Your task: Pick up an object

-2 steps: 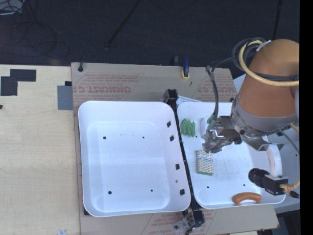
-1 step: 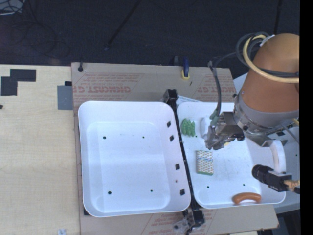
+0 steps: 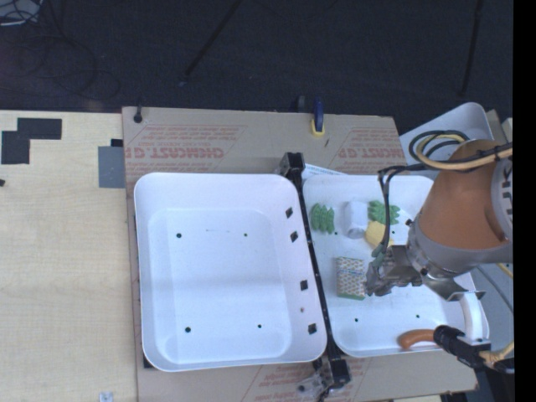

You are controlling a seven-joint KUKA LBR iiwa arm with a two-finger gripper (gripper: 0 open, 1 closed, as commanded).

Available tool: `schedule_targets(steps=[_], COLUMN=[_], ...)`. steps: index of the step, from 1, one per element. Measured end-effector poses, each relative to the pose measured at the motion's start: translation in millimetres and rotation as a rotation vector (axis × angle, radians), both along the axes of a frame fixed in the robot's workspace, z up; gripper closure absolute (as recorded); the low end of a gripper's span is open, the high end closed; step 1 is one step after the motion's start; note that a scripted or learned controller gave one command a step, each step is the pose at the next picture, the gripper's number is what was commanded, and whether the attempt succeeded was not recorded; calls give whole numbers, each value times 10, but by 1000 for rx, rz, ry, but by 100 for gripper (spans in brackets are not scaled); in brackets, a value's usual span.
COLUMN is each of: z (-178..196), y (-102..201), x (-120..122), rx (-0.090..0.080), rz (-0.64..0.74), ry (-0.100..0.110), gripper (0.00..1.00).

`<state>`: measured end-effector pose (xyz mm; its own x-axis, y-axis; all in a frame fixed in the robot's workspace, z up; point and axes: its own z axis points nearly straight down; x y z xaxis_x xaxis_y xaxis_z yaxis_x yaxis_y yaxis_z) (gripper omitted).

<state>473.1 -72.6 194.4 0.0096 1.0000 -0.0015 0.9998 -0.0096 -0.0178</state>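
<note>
My gripper [image 3: 378, 280] hangs low over the right bin [image 3: 368, 333], its tip just right of a speckled grey-green pad [image 3: 351, 276] on the bin floor. A yellow piece [image 3: 374, 233] lies a little above the gripper. A green knobbly object [image 3: 322, 218] sits farther left. Another green piece [image 3: 383, 212] and a pale white object [image 3: 358, 216] rest near the bin's back. An orange curved object [image 3: 416, 338] lies at the front right. The arm's orange wrist band [image 3: 461, 199] covers part of the bin.
The left bin [image 3: 159, 224] sits beside the right one, split from it by a black clamp rail [image 3: 308, 258]. Both rest on a cardboard sheet [image 3: 218, 141]. Black cables [image 3: 435, 145] loop at the right above the arm.
</note>
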Motion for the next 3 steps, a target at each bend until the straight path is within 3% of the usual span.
schedule_targets(steps=[1,2,3], z=[1317,3201,1650], y=[585,1493,1187], x=[134,713,195], rx=[4,4,-1], rz=[17,18,6], ry=[-28,-34,3], gripper=[100,100,100])
